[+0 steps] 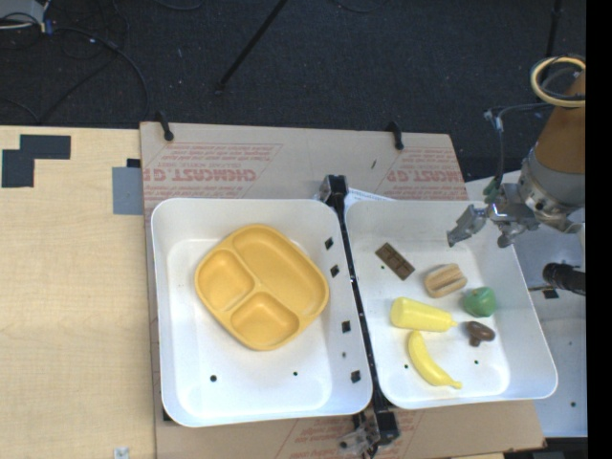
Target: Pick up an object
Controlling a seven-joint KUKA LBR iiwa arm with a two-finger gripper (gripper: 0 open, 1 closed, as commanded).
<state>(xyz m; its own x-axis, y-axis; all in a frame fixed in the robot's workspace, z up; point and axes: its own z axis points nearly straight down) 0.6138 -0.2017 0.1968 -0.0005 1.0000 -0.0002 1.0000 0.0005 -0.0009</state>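
The right bin (pixel 535 376) holds several small items: a brown flat bar (pixel 394 261), a tan ridged roll (pixel 445 279), a green round piece (pixel 480 301), a yellow wedge (pixel 421 315), a yellow banana (pixel 430 361) and a small dark brown piece (pixel 480 332). My gripper (pixel 485 232) hangs over the bin's far right part, up and to the right of the tan roll. Its fingers are spread open with nothing between them.
In the left bin (pixel 182 352) lies a yellow divided plate (pixel 261 285). A black divider (pixel 349 295) runs between the two bins. Cardboard (pixel 287 165) lies behind the bins, and a wooden bench top (pixel 67 295) stretches to the left.
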